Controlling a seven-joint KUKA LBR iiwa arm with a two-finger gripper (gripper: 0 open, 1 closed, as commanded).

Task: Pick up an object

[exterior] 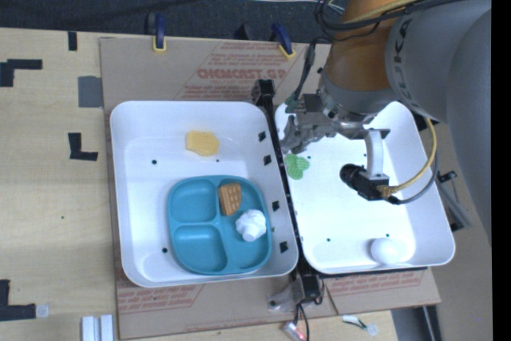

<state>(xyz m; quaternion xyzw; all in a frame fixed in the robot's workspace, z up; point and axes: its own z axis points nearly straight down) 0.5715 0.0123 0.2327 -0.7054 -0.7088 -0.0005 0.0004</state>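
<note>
Claw: my claw [297,141] hangs just above the small green crumpled object [297,166]; finger state I cannot tell.
Green object: by the right white bin's [415,247] left edge.

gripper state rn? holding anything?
Gripper: cannot be told. It sits low at the right bin's left edge, just above a small green object.

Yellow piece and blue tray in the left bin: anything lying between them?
No. In the camera view, bare white bin floor separates the yellow piece from the blue tray; the brown piece and white piece sit inside it.
</note>
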